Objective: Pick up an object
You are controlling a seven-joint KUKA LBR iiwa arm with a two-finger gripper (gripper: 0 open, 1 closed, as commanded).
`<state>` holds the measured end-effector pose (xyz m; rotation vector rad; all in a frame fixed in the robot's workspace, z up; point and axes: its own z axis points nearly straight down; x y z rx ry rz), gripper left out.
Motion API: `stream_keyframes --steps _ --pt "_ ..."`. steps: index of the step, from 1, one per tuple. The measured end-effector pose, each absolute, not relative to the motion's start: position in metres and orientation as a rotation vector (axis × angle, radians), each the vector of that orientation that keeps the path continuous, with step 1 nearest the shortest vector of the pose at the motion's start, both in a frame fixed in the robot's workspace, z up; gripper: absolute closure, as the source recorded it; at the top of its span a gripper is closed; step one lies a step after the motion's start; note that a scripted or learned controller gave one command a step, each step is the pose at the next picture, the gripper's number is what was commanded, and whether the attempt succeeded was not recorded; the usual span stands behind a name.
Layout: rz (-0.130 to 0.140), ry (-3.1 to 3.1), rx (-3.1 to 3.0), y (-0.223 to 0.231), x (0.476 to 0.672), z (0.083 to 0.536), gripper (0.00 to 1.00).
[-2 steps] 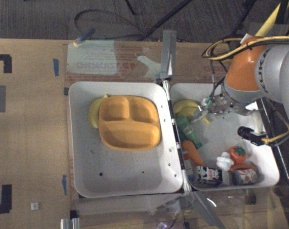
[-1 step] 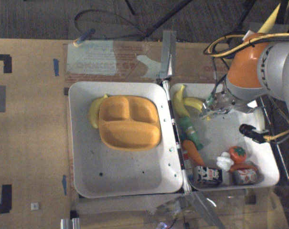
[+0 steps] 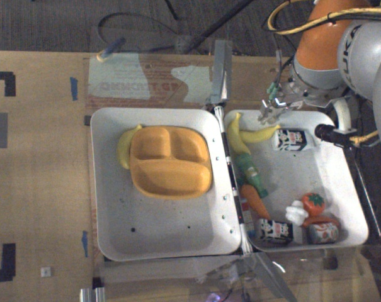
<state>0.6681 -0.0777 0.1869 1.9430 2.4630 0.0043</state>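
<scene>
Grey arm [image 3: 360, 49] reaching from right, wrist lowered

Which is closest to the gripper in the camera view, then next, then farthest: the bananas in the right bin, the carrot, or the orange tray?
From the gripper:
1. Bananas, just below it, at the right bin's upper left corner.
2. Carrot, lower along that bin's left wall.
3. Orange tray, across in the left bin.

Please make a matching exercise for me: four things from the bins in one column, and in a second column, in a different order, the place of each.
Things:
1. orange divided tray
2. carrot
3. tomato
4. milk carton

Places:
A. right bin, far edge, beside the bananas
B. left bin
C. right bin, against the divider, below the green bottle
D. right bin, near right corner

Pairs: 1-B, 2-C, 3-D, 4-A
</scene>
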Motion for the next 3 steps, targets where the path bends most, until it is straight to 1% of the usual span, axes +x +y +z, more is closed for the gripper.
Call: stream_keyframes --steps 1,2,3 --pt "-0.001 2.283 2.16 -0.104 0.614 0.227 1.0" --pt "0.0 2.37 2.063 -0.084 0.549 0.224 1.0" --pt "-0.001 2.345 2.093 -0.088 0.48 0.242 1.0"
